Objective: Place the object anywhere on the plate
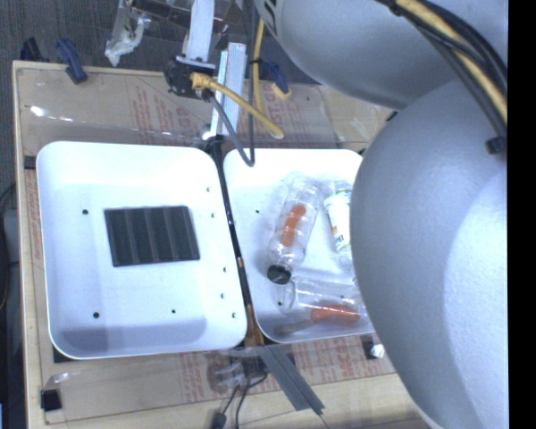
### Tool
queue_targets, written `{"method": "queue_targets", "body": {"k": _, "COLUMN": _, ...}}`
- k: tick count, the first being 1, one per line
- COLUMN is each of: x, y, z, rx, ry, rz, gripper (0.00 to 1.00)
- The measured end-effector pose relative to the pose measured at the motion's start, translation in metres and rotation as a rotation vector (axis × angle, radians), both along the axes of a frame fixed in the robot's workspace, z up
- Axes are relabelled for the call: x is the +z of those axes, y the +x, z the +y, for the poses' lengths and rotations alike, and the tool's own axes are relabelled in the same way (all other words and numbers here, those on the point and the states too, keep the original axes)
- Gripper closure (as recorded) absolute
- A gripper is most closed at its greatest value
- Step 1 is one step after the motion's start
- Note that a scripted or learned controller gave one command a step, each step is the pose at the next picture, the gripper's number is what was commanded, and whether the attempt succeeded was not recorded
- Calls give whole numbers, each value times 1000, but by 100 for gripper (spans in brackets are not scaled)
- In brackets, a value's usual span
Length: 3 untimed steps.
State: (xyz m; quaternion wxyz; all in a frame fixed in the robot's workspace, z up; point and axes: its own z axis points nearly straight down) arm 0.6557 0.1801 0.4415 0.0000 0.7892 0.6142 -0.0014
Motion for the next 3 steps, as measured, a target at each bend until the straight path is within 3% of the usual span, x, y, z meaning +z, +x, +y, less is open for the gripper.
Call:
{"method": "queue_targets", "body": {"k": 1, "x": 0, "y": 0, "z": 27, "rx": -171, "ry": 0, "rz": 0, "gripper": 0}}
{"method": "queue_targets", "body": {"k": 3, "x": 1, "y": 0, "z": 37, "rx": -653, "ry": 0, "rz": -3, "gripper": 0}}
